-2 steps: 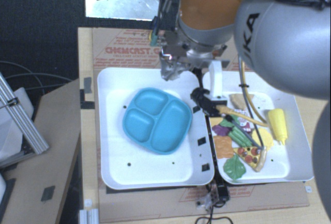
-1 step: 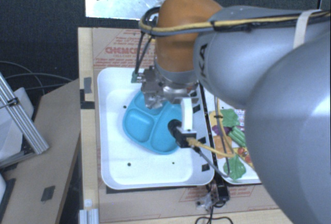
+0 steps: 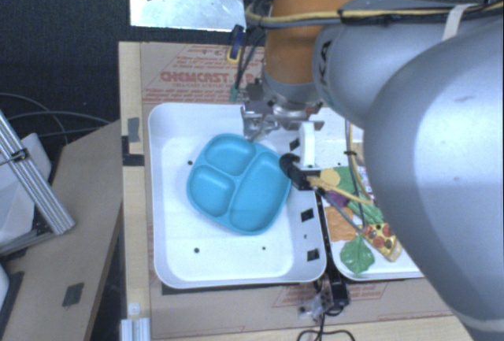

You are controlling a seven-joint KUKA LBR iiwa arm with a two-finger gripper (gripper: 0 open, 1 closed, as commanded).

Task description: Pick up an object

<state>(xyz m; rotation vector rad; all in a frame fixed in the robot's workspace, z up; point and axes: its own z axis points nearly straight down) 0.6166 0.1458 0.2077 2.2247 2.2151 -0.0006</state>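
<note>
Claw (image 3: 256,125) sat low over the far rim of the blue plate (image 3: 239,183) in the left bin (image 3: 169,174), couldn't tell its opening; I'd have pinched the plate's raised rim squarely, not the flat compartments, before lifting.

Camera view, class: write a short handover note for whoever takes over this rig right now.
End effector: low over the left bin's far edge, at the blue divided plate's rim; finger state unclear.
Things: plate lies in the left bin; leaf, pizza slice and other small toys in the right bin.
Done: nothing visibly lifted.
Left: grasp and raise one object.
</note>
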